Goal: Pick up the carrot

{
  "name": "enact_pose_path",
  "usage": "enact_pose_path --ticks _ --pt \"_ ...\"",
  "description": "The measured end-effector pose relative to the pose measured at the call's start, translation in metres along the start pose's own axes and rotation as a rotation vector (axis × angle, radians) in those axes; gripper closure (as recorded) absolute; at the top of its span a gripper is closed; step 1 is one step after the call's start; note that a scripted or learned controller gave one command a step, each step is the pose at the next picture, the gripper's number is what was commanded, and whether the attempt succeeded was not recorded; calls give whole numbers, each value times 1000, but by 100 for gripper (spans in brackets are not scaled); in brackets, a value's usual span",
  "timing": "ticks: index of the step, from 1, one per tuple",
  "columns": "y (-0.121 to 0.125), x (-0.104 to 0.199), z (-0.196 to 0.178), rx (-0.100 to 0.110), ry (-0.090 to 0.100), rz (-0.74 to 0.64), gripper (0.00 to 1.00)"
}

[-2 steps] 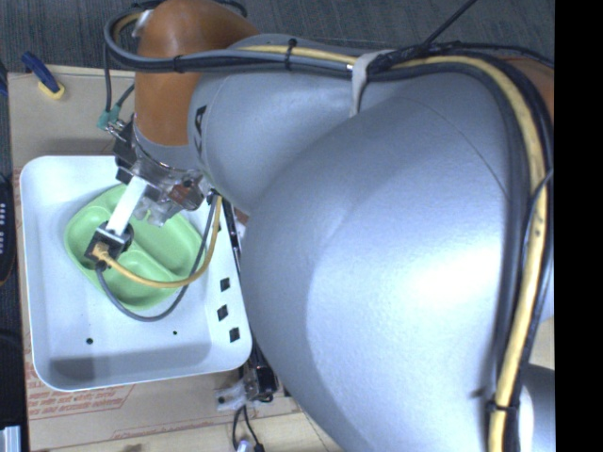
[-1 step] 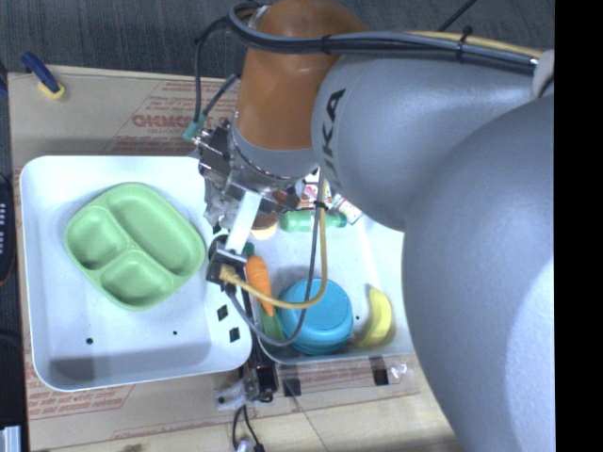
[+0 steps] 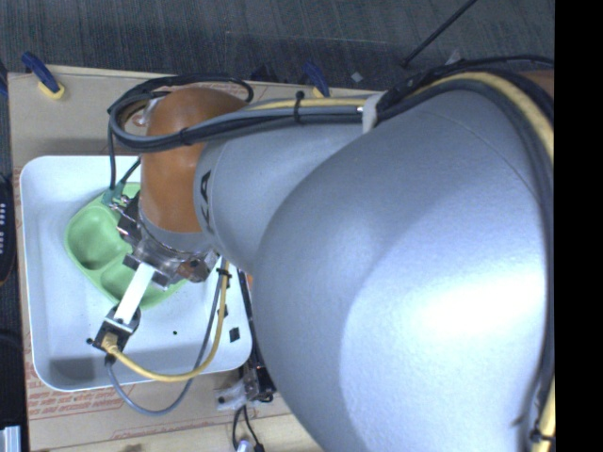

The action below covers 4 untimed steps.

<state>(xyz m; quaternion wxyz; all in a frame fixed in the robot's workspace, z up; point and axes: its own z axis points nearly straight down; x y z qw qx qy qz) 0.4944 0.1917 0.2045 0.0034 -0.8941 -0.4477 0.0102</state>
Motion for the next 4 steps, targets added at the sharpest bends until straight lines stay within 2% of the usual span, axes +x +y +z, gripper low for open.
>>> enact_pose_path --ticks 1,2,3,4 --pt "-33 10 16 -6 3 -3 100" --pt "14 -51 -2 -6 3 -305 100" --pt "13 -49 -11 1 -2 -317 100" --pt "-21 13 -74 -10 7 -52 100"
